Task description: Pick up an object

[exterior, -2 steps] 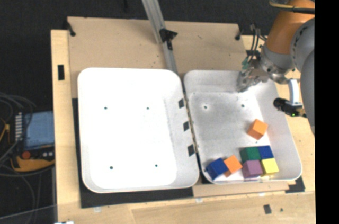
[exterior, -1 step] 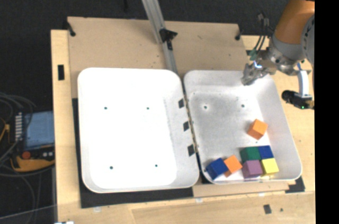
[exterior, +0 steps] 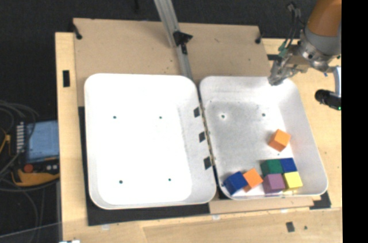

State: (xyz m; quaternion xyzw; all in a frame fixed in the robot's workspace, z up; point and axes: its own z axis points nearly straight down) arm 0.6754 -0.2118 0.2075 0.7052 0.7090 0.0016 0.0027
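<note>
The right bin (exterior: 230, 92) holds several small cubes. An orange cube (exterior: 280, 139) lies alone toward its right side. Along the near edge sit a blue cube (exterior: 235, 181), a second orange cube (exterior: 252, 178), a purple cube (exterior: 274, 182), a green cube (exterior: 271, 167), another blue cube (exterior: 287, 165) and a yellow cube (exterior: 293, 180). My gripper (exterior: 278, 76) hangs over the bin's far right corner, well away from the cubes. Nothing shows between its fingers.
The left bin (exterior: 144, 138) lies beside the right one, joined by black clips (exterior: 202, 137). A slanted metal post (exterior: 167, 6) rises behind the bins. Cables and a blue box (exterior: 40, 141) sit off the bench at the left.
</note>
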